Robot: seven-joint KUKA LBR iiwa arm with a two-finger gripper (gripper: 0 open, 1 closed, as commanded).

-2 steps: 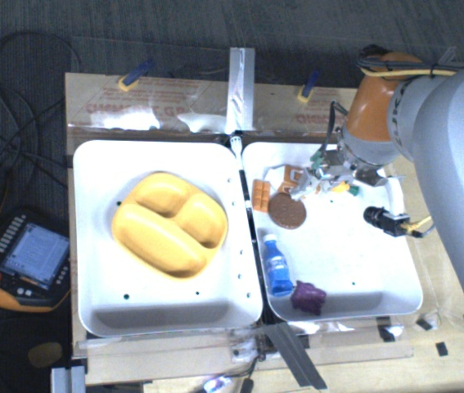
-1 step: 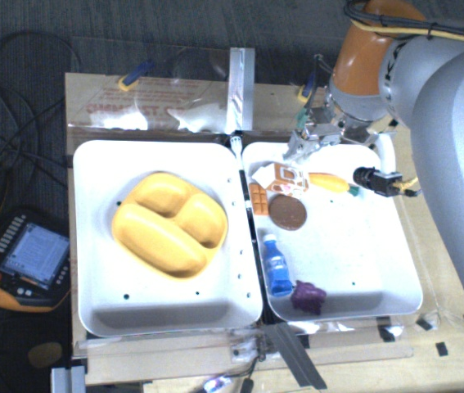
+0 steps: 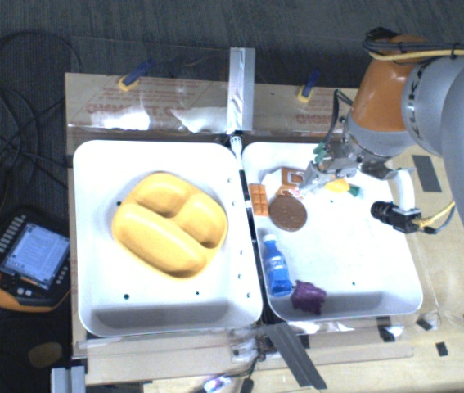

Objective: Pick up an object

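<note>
The right bin (image 3: 379, 297) is the landmark here. The arm (image 3: 395, 97) comes in over its upper right corner, and the gripper (image 3: 317, 174) hangs above the bin's upper middle floor; whether it is spread or pressed together cannot be told, and no object is seen in its grasp. Just left of and below the gripper lies a brown disc (image 3: 288, 214), with an orange block (image 3: 258, 200) tight against the bin's left wall beside it. A small yellow piece (image 3: 340, 187) sits just right of the gripper. Lower down along the same left wall lies a blue bottle (image 3: 276, 267), and a purple object (image 3: 308, 296) rests near the bin's lower edge, just right of the bottle's lower end. The bin's centre and whole right half of the floor lie bare, giving open room away from the walls. Across the shared divider, the left bin (image 3: 92, 301) holds a large yellow cushion-like object (image 3: 168, 223) in its middle, well clear of its rim on all sides.
</note>
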